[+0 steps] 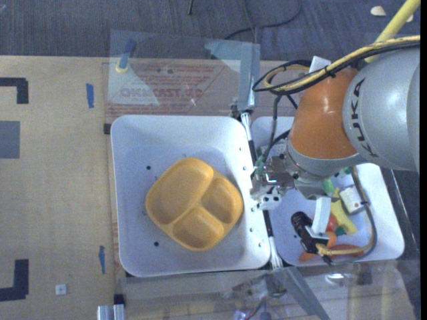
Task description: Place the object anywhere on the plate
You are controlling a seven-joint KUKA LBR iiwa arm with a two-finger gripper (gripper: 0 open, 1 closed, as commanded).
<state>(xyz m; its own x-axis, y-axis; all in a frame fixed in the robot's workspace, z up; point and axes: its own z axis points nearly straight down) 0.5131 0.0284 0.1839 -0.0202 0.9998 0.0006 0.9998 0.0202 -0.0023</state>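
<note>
A yellow-orange plate point(193, 203) with three compartments lies in the middle of the left white bin point(133, 145), and nothing lies on it. My gripper point(267, 191) hangs over the wall between the two bins, just right of the plate's edge. The grey arm with its orange band point(323, 122) covers much of the right bin point(390, 235). Several small objects lie in that bin under the wrist: a green piece point(328, 187), a yellow block point(341, 213), a red piece point(333, 231) and a long orange piece point(337, 250).
A clear plastic sheet point(180, 75) lies behind the left bin on the brown bench. Yellow cables point(393, 25) run from the arm toward the top right. Bare white bin floor surrounds the plate on all sides.
</note>
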